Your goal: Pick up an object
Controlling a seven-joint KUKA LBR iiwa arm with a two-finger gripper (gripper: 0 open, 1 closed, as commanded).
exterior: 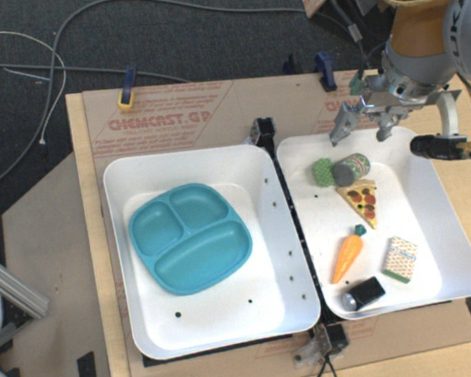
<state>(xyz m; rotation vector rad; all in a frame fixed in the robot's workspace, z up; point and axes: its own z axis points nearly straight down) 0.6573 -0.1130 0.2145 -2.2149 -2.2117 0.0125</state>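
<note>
At the far edge of the right bin [440, 202], in the camera view, we see the gripper [364, 126] hanging from the grey arm with its orange band [425, 1]. Its two fingers [341, 132] are spread apart, with nothing between them.

Just nearer than the fingers and a little left of their midpoint lies a small can [351, 168], on its side, its long axis running roughly left to right. A green piece [324, 172] touches the can's left end. We see a clear gap between the fingertips and the can, so they are near but not touching.

Just near of the can lies a pizza slice [363, 199], its wide crust end toward the can and its tip pointing toward the near right. Nearer again we find a carrot [346, 255], long axis slanted, green top toward the far right and tip toward the near left. To its right sits a small patterned box [401, 258], tilted, and at the near edge a black object [366, 293] with a rounded silvery end on its left.

In the left bin [149, 320] we see a teal divided plate [191, 237], lying flat with three compartments. Both bins rest on a cardboard sheet [168, 115] clamped at the far edge.
</note>
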